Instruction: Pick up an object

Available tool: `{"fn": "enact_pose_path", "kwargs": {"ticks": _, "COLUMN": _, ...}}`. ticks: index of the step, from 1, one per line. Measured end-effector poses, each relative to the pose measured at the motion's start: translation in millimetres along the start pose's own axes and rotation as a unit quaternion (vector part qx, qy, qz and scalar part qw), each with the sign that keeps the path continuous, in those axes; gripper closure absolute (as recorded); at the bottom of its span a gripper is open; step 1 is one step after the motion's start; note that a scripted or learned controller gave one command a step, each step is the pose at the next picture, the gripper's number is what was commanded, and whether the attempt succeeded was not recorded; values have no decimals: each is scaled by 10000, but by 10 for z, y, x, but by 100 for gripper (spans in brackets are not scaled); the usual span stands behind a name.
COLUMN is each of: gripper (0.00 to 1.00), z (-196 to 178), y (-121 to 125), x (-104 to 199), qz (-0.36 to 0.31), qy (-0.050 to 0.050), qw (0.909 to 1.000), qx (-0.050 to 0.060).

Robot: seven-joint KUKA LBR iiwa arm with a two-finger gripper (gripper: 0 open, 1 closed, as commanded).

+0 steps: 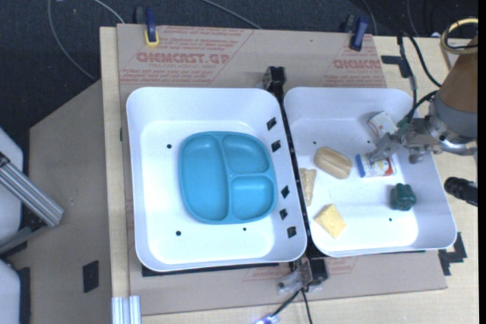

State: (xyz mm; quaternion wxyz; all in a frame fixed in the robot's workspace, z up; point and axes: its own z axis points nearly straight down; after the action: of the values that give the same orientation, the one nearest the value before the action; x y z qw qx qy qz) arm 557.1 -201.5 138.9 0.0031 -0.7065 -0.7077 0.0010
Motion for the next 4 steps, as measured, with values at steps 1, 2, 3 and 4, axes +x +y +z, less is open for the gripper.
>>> {"fn": "enact_pose_path", "kwargs": {"ticks": 1, "gripper": 0, "z": 530, "y": -5, "x": 7, "qz": 9, "qy": 0, "qw": 10000, "qx": 0}}
{"fn": "enact_pose_path", "kwargs": {"ticks": 2, "gripper": 100, "z": 378, "y": 17, "x": 4, "qz": 7, "qy": -7, "qw": 10000, "qx": -39}}
{"fn": "enact_pose_path", "kwargs": {"ticks": 3, "gripper": 100, "z": -264, "y": 58, "x": -32, "qz": 1, "qy": -28, "qw": 10000, "qx": -66}}
{"fn": "enact_pose_path", "kwargs": {"ticks": 4, "gripper": 100, "z": -916, "y": 55, "x": -15, "qz": -1, "qy": -30, "qw": 10000, "qx": -74}}
